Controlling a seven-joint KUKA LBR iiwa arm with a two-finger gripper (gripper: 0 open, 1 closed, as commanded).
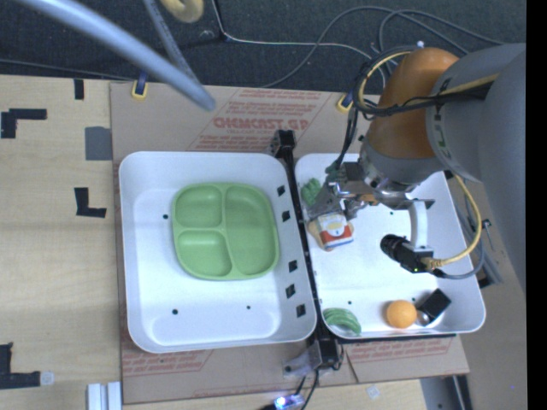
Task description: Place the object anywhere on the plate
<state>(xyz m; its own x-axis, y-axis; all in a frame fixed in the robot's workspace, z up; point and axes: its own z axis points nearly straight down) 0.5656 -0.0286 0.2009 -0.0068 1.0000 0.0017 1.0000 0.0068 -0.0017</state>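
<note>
I cannot tell my gripper's [340, 196] state; it hovers over the carton [332, 230], near the right bin's [444, 327] left wall. Green item [310, 191] at its 9 o'clock. Orange ball [400, 313] at 5 o'clock. Plate [226, 231] in left bin [145, 254], unobstructed.

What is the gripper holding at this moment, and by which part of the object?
It cannot be told. The gripper is low in the right bin, right above a small white and orange object, but the wrist hides the contact.
</note>
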